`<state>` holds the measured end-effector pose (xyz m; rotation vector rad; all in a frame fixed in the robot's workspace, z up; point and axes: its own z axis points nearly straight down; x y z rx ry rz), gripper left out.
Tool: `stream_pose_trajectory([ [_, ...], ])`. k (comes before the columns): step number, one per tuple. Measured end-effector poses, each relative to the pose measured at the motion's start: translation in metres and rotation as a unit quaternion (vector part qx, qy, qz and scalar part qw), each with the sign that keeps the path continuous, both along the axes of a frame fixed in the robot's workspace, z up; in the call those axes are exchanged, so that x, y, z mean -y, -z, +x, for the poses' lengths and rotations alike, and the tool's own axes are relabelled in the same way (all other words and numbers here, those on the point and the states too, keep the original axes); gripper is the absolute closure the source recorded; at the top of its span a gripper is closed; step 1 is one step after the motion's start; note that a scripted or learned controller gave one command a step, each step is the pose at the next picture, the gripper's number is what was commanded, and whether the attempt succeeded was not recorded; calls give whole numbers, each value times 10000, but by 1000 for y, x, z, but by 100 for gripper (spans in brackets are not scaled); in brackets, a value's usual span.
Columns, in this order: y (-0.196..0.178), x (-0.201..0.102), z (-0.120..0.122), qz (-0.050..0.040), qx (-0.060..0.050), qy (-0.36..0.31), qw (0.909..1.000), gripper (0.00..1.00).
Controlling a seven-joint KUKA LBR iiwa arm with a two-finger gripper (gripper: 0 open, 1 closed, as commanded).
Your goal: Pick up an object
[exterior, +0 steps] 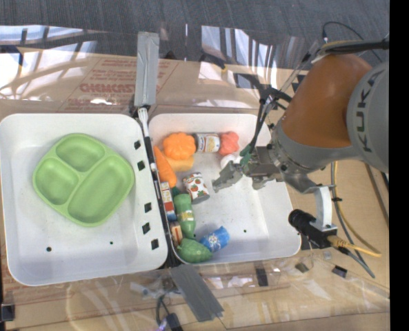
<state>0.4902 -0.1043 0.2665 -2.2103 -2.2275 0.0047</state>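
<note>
The end effector [226, 178] hovers mid-frame over the right bin [273, 236], fingers apart and holding nothing; the patterned cube [196, 187] sits just to its left, slightly lower.

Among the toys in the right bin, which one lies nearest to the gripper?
The small white cube with red marks: it sits just left of the gripper. The orange ball, the green bottle and the blue toy all lie farther away.
</note>
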Motion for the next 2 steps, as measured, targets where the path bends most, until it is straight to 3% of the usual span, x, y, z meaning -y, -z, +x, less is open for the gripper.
stream_pose_trajectory([
  [1, 43, -56, -14, -2, 3, -449, 9990, 0],
  [2, 72, -21, 50, -4, -3, -353, 9994, 0],
])
